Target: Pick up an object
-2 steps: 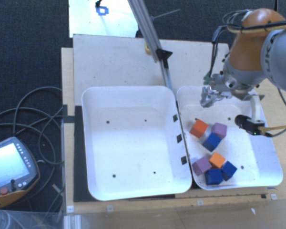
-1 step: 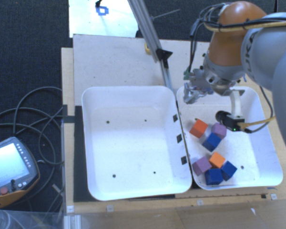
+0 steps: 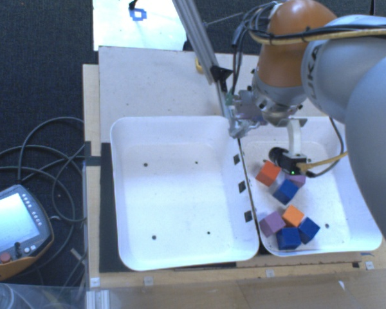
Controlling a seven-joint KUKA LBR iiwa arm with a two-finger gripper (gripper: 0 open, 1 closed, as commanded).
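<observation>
The hand (image 3: 237, 129) hangs above the rim between both bins; its grip cannot be told. A matte orange cube (image 3: 267, 172), blue cube (image 3: 285, 192) and purple cube (image 3: 271, 224) cluster in the smooth white right bin (image 3: 357, 217), lower right of the frame.

- A teach pendant (image 3: 13, 234) with a pale screen lay at the lower left.
- Dark cables (image 3: 46, 148) looped across the carpet (image 3: 38, 56) at left.
- A small blue mark (image 3: 137, 13) sat at the top.

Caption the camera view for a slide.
End effector above the view-left rim of the bin holding orange, blue and purple blocks.
</observation>
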